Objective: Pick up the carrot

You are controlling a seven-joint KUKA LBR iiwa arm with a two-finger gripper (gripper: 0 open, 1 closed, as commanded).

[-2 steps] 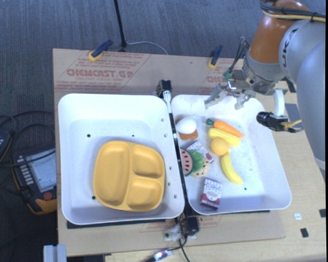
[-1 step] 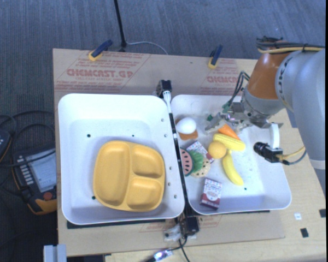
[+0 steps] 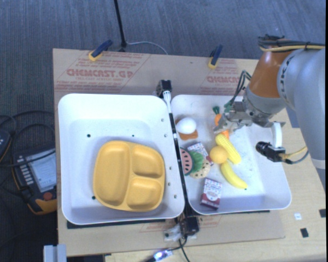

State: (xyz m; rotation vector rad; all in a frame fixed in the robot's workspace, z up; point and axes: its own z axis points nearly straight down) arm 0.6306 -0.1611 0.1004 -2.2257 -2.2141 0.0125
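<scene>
Small orange carrot (green top) in the right bin, under the claw, grip state unclear.

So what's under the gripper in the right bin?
Under the gripper an orange carrot with a green top shows, beside the corn. The gripper covers most of the carrot, so any grasp can't be seen.
</scene>
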